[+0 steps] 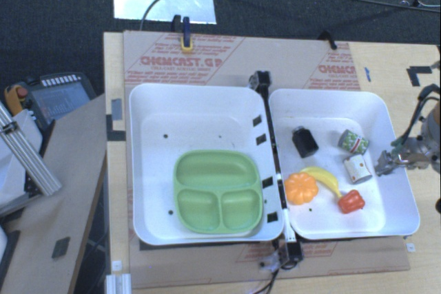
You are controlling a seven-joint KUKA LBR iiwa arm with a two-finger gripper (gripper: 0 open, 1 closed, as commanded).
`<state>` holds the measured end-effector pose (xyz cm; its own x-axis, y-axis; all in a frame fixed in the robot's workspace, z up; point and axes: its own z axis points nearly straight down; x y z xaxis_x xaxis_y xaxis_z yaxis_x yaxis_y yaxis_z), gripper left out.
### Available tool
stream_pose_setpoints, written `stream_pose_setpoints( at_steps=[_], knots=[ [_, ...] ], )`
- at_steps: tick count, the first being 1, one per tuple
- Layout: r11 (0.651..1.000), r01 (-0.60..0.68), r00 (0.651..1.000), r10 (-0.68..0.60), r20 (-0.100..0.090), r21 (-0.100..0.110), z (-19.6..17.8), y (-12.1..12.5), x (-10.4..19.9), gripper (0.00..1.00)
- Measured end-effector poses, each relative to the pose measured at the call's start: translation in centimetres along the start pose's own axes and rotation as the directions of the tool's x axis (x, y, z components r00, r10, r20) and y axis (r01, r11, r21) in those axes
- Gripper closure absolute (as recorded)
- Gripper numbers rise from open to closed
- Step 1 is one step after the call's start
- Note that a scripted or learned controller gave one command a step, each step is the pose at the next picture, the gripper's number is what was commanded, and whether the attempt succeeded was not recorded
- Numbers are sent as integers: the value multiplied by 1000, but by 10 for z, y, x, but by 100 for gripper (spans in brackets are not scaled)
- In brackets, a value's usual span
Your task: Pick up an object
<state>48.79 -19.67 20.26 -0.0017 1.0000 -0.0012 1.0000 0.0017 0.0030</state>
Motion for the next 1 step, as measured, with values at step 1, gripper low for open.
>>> stream_pose_setpoints(
  at_steps=[1],
  knots=[
    [1000, 8, 1000, -8, -3, -1, -13, 22, 51, 100]
  ],
)
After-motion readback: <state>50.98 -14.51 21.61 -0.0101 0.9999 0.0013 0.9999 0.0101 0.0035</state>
